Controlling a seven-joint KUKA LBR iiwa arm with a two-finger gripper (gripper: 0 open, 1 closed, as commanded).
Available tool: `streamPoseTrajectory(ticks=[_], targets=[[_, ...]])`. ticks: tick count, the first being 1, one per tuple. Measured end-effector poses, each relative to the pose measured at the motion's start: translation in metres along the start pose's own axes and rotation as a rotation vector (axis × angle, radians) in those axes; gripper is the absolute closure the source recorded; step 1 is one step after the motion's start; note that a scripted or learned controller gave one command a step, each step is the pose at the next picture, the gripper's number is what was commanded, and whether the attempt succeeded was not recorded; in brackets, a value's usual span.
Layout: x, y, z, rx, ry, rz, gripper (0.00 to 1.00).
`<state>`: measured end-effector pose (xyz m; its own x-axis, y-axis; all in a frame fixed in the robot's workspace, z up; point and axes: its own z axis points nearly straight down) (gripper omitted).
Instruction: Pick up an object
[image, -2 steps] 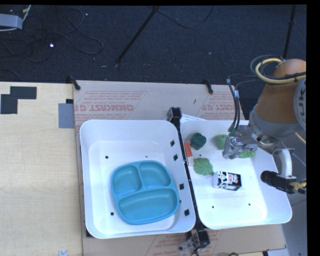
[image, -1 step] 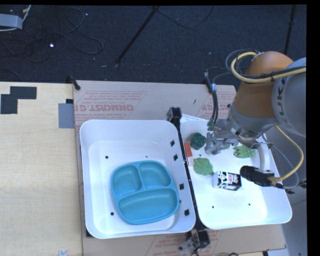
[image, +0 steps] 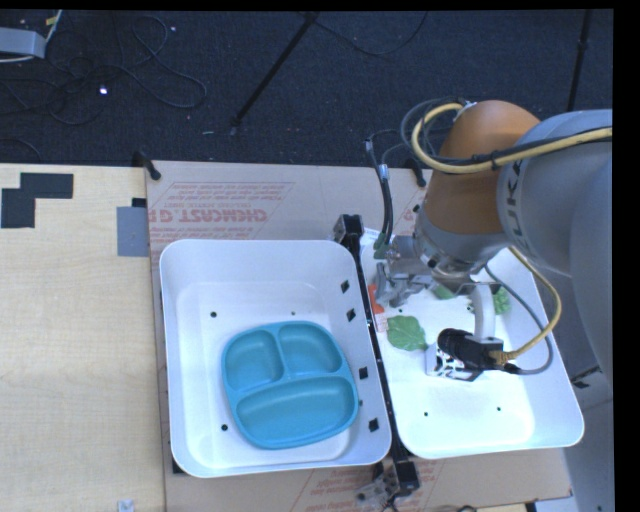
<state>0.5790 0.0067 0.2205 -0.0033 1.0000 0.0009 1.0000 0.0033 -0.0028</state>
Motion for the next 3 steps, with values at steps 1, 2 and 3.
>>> streamPoseTrajectory(ticks=[1,2,3], targets=[[0.049,0.022,0.008,-0.001,-0.001,0.000,1.00],[0.102,0.034,-0.010,-0.002,0.000,-0.001,1.00],[0.100,0.033,-0.009,0.001,-0.002,0.001,0.00]])
